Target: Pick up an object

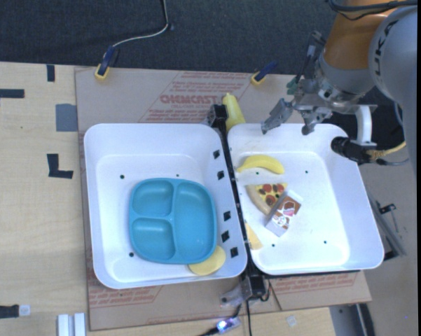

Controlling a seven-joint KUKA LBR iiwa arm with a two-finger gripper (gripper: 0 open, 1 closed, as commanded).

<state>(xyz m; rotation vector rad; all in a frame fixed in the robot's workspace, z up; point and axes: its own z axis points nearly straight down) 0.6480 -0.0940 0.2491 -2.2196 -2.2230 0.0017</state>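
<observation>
Grey arm [378, 40] poises open claw [292, 121] above right bin [350, 208].

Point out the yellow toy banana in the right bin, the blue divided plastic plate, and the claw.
yellow toy banana [260, 164], camera view, middle of its curve.
blue divided plastic plate [172, 220], camera view, central ridge between compartments.
claw [291, 122], camera view, midway between its two spread fingertips.

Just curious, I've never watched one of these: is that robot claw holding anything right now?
No. The gripper hangs open above the right bin's far edge, with nothing between its fingers.
</observation>
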